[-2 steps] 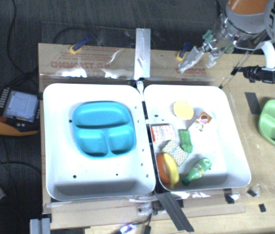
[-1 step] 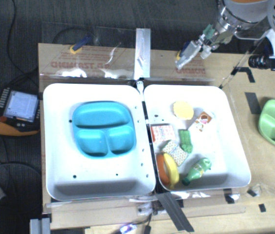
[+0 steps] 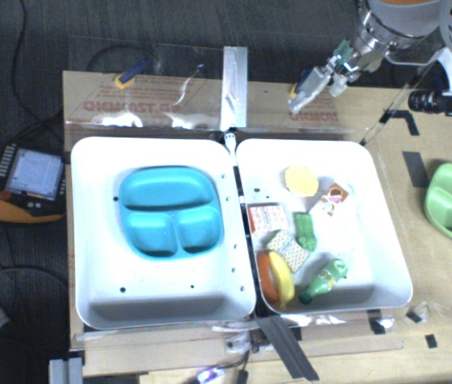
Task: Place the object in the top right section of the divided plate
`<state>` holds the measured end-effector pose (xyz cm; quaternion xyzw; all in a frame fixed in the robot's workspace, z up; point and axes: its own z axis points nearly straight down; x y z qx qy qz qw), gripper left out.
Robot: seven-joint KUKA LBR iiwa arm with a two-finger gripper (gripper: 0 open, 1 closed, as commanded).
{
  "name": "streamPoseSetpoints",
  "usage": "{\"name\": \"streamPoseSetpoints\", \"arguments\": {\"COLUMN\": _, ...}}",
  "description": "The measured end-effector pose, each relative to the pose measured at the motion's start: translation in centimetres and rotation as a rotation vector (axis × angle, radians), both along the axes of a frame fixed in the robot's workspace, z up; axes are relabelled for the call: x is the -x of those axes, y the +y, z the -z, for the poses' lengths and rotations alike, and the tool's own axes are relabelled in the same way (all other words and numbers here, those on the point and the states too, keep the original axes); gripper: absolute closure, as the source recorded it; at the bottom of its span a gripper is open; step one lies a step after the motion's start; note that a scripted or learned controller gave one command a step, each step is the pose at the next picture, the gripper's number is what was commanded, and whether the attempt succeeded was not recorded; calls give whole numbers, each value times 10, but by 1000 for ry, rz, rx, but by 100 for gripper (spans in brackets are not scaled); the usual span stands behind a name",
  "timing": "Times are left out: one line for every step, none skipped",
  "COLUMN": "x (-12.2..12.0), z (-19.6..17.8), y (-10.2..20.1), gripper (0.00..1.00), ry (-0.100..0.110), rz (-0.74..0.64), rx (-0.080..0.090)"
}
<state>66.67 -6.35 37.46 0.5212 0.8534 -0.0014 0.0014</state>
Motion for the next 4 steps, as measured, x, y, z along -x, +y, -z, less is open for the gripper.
{"name": "streamPoseSetpoints", "arguments": {"x": 5, "z": 58, "y": -31, "gripper": 0, "ry": 1, "rz": 21, "rx": 1}}
{"name": "streamPoseSetpoints", "arguments": {"x": -2, "z": 11, "y": 6, "gripper": 0, "ry": 0, "rz": 52, "rx": -4}}
{"name": "streamPoseSetpoints", "arguments": {"x": -2, "z": 11, "y": 6, "gripper": 0, "ry": 0, "rz": 52, "rx": -4}}
{"name": "streamPoseSetpoints", "arguments": {"x": -2, "z": -8, "y": -35, "gripper": 0, "ry": 0, "rz": 286, "rx": -2}}
